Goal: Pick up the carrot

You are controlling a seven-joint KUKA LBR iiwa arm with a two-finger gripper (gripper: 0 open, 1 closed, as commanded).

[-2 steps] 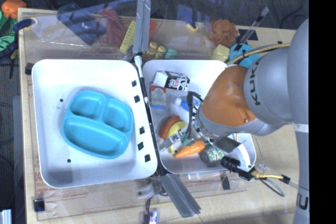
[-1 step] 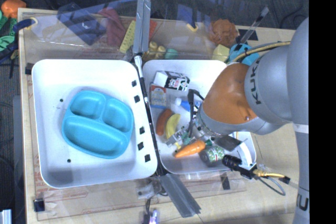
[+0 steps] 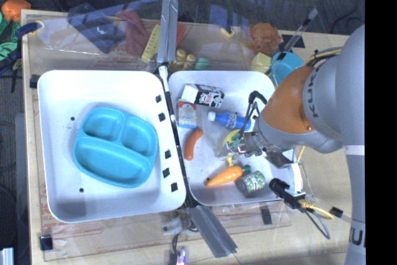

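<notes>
Carrot: lay near the right bin's front wall, leafy end pointing right.
Handling: likely light, stiff, smooth; best gripped across its thick middle.
Neighbours: sausage to its left, small can just beside its right.
Gripper: hovered just above the carrot; grip state hidden.

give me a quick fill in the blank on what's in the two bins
1. The blue tray lies in the ____ bin.
2. The carrot lies in the ____ bin.
3. The carrot's colour is ____.
4. The hand hangs over the ____ bin.

Missing words: left; right; orange; right
</notes>
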